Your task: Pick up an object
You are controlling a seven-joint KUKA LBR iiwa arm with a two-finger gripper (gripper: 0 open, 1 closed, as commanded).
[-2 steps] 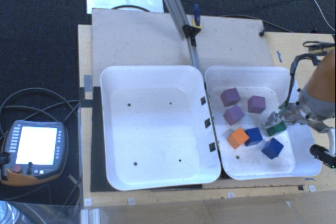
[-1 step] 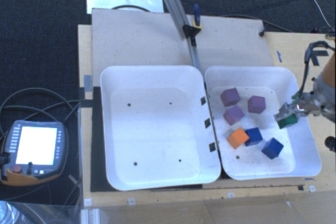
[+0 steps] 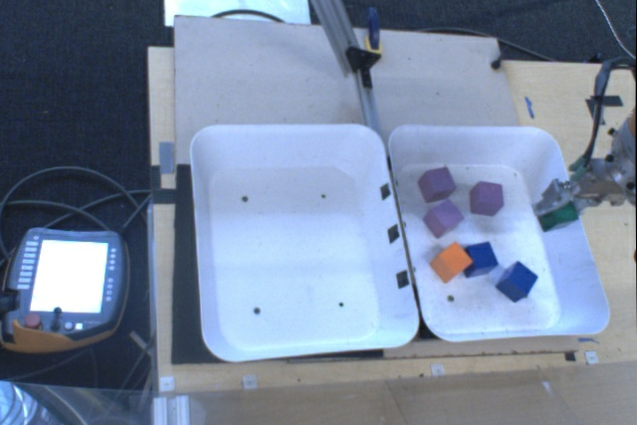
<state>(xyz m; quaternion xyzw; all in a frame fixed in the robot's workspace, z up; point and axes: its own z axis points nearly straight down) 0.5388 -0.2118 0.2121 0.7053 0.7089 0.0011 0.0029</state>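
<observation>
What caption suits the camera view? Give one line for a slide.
Pincer at the right bin's edge; three purple cubes, two blue cubes and an orange cube lie inside.

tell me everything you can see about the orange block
The orange block is a small cube with a plain, matte, evenly coloured surface and no markings, possibly wood or foam. It lies in the right bin, near its left wall in the lower half, turned so its edges run at a slant to the bin's sides. Its right side meets a blue block; a purple block lies just above it. The gripper is over by the bin's right rim, away from it.
</observation>
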